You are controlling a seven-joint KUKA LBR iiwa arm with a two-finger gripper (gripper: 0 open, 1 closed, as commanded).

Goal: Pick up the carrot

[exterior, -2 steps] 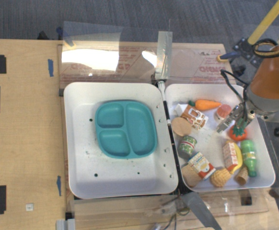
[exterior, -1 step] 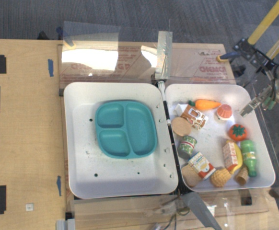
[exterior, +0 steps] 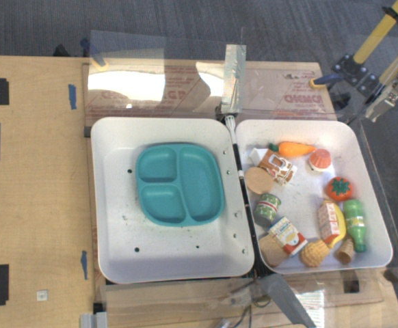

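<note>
Gripper condition – released or clenched – cannot be told, so any approach from the right turns on the small orange plastic carrot point(exterior: 296, 149), which lies in the right white bin point(exterior: 371, 157) near its far wall, long axis left-to-right, green top leftward.

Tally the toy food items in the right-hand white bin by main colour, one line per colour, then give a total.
Orange: 2, the orange toy carrot and the red-orange tomato
Green: 2, green can, green bottle
Tan or brown: 4
White cartons: 2
Pink: 1
Yellow packet: 1
Total: 12
</note>
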